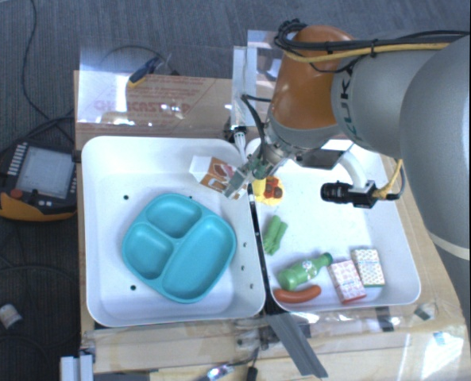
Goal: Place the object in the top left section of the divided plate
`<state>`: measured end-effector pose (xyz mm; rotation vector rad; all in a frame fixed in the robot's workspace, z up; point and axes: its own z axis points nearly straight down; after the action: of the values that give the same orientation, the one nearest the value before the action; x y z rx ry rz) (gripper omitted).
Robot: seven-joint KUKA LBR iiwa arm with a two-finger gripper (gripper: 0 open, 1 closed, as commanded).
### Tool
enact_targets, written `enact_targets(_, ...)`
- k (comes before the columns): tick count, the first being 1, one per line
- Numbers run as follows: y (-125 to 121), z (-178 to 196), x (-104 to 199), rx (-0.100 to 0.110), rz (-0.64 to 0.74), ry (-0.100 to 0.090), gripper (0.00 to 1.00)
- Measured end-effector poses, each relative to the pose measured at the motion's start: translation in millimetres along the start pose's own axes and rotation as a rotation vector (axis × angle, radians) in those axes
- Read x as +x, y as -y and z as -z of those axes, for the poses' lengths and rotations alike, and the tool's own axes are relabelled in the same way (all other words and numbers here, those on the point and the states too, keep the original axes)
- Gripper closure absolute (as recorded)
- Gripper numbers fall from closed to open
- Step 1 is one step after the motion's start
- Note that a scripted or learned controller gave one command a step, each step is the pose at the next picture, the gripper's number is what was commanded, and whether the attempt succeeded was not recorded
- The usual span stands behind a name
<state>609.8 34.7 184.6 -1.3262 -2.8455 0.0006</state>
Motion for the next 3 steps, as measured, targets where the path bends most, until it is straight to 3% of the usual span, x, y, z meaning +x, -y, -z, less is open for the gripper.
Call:
enact_targets(1,-38,-2,54,0.001,-0.024,-0.001,1.00)
enact_targets(2,-68,-64,55,-0.003,-0.316,0.002,1.00)
enact_targets(3,-6,-85,108,-0.039,-0.457,0.014,1.00)
